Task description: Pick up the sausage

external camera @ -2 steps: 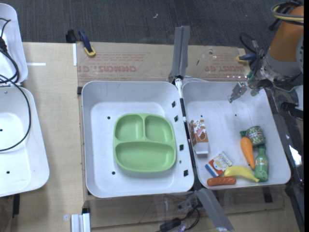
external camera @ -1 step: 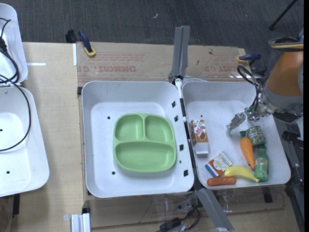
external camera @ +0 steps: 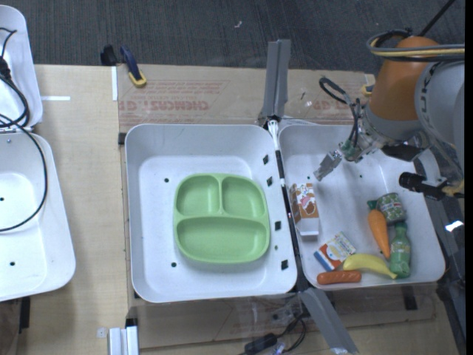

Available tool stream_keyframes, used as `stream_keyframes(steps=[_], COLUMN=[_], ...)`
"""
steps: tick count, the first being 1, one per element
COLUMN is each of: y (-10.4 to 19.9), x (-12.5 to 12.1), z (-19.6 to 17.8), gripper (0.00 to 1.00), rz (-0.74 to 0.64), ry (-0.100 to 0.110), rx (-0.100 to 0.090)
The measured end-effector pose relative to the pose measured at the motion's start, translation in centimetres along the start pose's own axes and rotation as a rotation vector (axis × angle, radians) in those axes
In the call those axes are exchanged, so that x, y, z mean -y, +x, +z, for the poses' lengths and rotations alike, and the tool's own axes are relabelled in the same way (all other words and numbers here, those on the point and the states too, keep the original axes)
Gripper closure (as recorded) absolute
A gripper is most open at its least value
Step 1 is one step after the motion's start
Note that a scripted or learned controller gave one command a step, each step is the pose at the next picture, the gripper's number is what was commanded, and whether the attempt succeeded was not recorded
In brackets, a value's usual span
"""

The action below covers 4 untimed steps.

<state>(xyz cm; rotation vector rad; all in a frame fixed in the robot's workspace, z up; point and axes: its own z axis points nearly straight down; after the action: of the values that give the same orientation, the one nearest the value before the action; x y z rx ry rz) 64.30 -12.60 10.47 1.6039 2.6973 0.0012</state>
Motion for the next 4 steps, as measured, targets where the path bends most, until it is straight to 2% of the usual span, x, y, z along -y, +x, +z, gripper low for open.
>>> stream_keyframes(steps=[1, 2, 3, 4], y=[3.4, -3.5, -1.4, 5.7], x=[5.2, 4.0, 3.7, 6.6], z=[1.2, 1.2, -9.8, 1.3], gripper=[0.00, 0.00, 0.00, 0.00], rz=[-0.209, -0.202, -0.364, -0.649], ry=[0.002, 0.000, -0.001, 0.000], rx=[-0.002, 0.001, 0.001, -0.003])
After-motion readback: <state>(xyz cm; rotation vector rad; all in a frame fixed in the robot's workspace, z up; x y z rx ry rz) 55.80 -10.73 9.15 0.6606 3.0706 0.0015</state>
